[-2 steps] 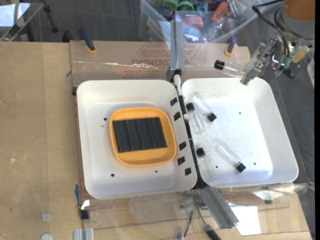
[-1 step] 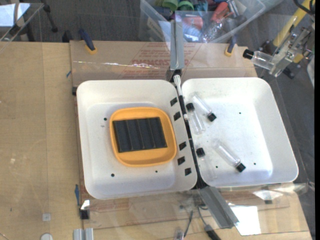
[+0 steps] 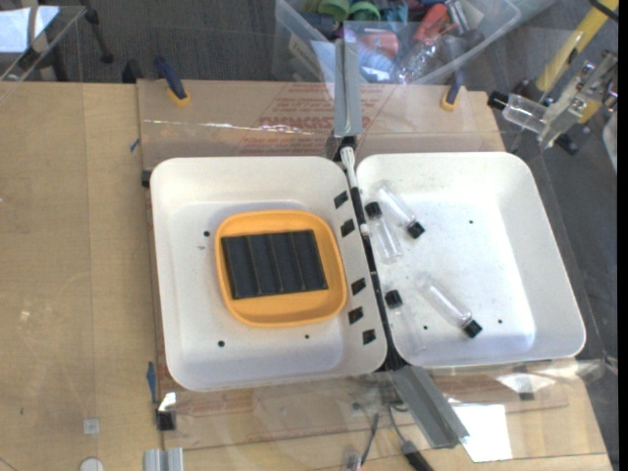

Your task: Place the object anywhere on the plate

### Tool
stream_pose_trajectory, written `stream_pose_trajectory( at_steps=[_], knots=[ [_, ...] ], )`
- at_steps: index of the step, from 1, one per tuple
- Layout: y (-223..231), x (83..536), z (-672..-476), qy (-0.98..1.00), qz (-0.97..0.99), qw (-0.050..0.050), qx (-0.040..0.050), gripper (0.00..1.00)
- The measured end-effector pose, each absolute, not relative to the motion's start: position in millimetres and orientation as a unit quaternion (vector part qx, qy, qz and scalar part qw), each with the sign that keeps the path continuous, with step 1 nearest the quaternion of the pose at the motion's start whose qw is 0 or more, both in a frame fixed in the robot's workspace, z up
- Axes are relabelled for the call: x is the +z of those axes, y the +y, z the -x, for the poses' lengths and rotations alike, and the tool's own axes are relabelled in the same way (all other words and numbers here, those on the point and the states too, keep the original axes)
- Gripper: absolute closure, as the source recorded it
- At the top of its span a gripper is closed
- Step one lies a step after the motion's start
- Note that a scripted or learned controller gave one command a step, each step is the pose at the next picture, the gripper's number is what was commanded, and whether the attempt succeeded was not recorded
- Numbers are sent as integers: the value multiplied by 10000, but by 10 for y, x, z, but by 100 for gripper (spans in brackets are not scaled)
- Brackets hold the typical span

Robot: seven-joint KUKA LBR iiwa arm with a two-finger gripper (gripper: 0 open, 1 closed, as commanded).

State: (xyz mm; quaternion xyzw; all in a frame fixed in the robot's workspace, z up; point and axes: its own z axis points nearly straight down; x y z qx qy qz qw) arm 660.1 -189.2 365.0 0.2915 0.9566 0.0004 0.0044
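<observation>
Faintly, red unreadable print (image 3: 294,116) crosses cardboard (image 3: 245,116).

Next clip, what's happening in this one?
Nothing is being handled at this moment. The orange plate, with a dark ridged insert, sits in the left bin. Several clear tubes with black caps lie in the right bin: one near the divider, another lower down. None is on the plate yet, so the placing has not been done.
</observation>
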Motion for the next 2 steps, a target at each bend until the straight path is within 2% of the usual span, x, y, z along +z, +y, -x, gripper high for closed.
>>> stream_pose_trajectory(
  at_steps=[1,2],
  knots=[
    [-2229,3873,-6596,9659,-2589,48,-4,100],
    [-2211,4293,-6606,9705,-2409,45,-3,100]
  ],
)
